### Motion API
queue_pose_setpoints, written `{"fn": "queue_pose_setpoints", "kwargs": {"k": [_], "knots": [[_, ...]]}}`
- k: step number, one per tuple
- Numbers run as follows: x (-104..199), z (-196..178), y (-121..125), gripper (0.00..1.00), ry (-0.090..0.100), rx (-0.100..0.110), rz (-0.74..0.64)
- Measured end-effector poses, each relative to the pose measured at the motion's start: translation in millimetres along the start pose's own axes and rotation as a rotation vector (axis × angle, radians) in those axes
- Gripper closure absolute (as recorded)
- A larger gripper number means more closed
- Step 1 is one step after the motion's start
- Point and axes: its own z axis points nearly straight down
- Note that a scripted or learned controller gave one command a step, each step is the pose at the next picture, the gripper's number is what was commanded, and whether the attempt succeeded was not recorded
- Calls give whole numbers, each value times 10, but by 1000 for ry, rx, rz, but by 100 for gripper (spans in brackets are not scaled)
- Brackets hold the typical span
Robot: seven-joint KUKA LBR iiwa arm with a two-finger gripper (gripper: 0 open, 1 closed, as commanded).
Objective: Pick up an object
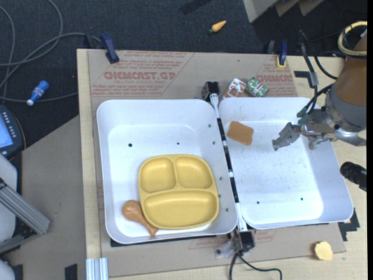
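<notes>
On cardboard-topped bench (pixel 145 74) (dark carpet (pixel 145 10) around)

We see a blue bottle (pixel 38 91) at nine o'clock, an orange bit (pixel 218 25) at twelve, blue clamps (pixel 109 48) between

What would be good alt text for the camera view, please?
The claw hangs over the right bin, beside a brown block near that bin's far left corner. The left bin holds a yellow tray and a drumstick.
</notes>
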Motion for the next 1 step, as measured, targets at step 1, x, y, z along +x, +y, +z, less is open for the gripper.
{"fn": "queue_pose_setpoints", "kwargs": {"k": [1], "knots": [[-16,1496,675,0,1,6,-3]]}}
